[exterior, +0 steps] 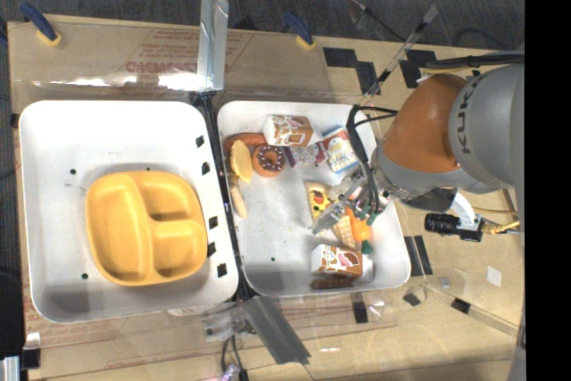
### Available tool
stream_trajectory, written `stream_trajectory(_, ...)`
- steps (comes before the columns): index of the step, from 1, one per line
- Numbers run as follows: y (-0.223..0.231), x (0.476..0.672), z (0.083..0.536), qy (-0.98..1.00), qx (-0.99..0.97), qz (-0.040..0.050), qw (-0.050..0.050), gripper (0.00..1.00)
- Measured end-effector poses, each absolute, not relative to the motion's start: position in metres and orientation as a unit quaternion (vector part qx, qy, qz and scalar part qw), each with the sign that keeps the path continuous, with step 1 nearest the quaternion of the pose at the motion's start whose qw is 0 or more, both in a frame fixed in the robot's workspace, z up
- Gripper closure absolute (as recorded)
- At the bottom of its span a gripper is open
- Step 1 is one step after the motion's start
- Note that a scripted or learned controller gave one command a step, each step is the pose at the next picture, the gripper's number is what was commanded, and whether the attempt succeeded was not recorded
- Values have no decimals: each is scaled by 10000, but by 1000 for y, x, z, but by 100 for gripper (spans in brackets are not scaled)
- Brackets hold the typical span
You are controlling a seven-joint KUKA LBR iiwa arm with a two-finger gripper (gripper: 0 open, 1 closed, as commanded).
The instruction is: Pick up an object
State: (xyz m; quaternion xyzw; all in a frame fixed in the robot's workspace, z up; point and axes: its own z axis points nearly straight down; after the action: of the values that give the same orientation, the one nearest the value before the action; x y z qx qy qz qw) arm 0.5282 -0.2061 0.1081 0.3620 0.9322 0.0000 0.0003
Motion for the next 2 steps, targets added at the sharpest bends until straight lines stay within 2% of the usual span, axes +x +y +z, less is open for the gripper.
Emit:
stream_trajectory(1, -176, 528, 99, 9437, 3308, -10, 74, 0)
stream_trajectory(2, -155, 530, 98, 9396, 3422, -2, 70, 0)
